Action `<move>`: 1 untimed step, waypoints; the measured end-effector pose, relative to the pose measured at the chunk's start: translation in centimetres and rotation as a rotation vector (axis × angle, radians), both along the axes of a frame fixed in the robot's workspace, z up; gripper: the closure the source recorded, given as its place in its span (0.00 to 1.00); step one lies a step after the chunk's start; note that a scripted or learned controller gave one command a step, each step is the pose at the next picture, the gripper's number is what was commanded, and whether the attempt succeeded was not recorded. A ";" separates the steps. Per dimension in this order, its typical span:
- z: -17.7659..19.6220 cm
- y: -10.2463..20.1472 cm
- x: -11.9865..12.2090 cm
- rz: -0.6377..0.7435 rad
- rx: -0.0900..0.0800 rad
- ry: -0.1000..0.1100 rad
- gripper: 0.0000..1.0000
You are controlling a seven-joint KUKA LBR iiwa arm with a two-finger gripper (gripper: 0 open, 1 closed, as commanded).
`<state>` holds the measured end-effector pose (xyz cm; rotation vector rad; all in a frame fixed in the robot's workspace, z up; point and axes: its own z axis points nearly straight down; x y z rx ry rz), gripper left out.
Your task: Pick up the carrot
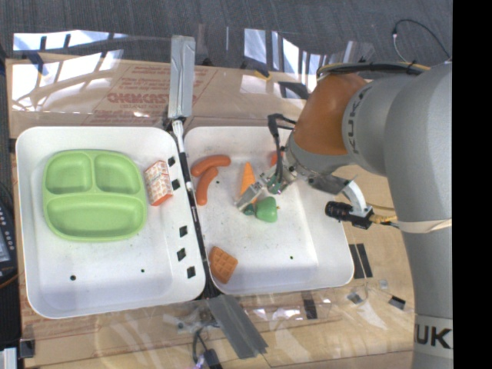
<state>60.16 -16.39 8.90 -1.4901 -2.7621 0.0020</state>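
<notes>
We see gripper (260, 193) low at frame centre, just beside carrot (247, 178) — jaws' state: cannot tell.

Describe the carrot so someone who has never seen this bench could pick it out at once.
Look in the right bin, the one the grey arm reaches into. Near its middle, just left of the gripper, lies the carrot: a small orange wedge. Unlike the two curved sausages to its left and the green pepper below, it is straight and tapered.

A green divided plate (94, 194) and a small can (157, 182) lie in the left bin (46, 283); sausages (206, 174), a waffle (223, 264) and a green pepper (265, 210) lie in the right bin (307, 260).
</notes>
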 end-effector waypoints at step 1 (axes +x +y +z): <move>0.6 -0.1 0.1 0.003 0.000 0.003 1.00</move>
